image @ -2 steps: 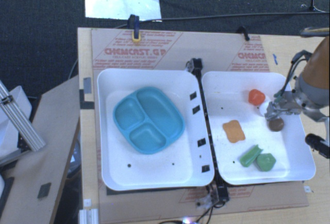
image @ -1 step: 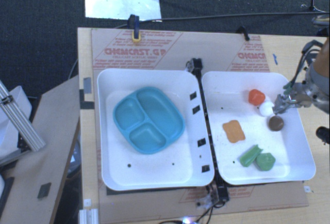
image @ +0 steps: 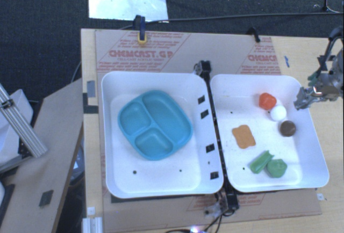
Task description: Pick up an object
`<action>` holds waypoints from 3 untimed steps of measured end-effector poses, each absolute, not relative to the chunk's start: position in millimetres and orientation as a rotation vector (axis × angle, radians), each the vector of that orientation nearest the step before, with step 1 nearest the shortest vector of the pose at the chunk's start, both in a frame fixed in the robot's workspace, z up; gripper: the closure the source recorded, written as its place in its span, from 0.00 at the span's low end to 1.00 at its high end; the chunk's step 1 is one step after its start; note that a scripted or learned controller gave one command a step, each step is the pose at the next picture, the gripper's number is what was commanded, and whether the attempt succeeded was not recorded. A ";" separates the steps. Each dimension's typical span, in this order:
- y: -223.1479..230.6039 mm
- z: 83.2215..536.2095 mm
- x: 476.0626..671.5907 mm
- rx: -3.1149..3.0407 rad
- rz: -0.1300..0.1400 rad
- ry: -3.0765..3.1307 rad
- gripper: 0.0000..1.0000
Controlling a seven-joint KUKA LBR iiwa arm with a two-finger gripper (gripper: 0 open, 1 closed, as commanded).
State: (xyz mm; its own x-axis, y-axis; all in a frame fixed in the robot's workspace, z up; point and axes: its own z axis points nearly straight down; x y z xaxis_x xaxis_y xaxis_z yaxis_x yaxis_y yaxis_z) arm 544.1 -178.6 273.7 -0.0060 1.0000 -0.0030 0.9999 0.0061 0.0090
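Observation:
The right bin (image: pixel 301 84) holds several small items: an orange-red ball (image: pixel 267 101), a white ball (image: pixel 278 113), a brown ball (image: pixel 288 128), a flat orange piece (image: pixel 243 136) and two green pieces (image: pixel 260 162) (image: pixel 277 168). My gripper (image: pixel 302 100) hangs at the right bin's upper right rim, to the right of the white ball and apart from it. I see nothing between its fingers.
The left bin (image: pixel 115 87) holds a blue divided plate (image: pixel 155 124). A black divider with clips (image: pixel 209 119) runs between the bins. A clamp (image: pixel 141 30) sits at the bench's back edge. A metal rail (image: pixel 21 124) lies at the far left.

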 end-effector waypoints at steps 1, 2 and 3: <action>-127.2 276.6 554.3 2.209 0.006 2.231 1.00; -74.9 259.3 571.4 2.211 0.003 2.233 1.00; -24.7 243.7 585.0 2.211 0.003 2.233 1.00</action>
